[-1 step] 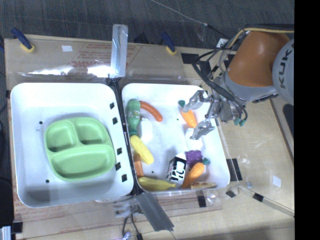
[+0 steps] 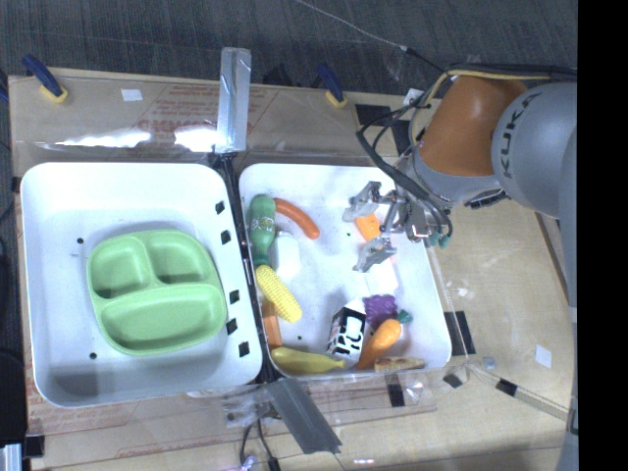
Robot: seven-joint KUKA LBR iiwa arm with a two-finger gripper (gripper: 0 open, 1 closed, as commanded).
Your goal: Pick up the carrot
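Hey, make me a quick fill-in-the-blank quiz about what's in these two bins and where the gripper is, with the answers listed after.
1. The green divided plate lies in the ______ bin as the camera sees it.
2. The gripper hangs over the ______ bin, where a small orange piece shows between its fingers.
3. The corn cob is coloured ______.
4. The carrot lies beside the purple grapes, near that bin's ______ edge in the picture.

Missing words: left; right; yellow; bottom
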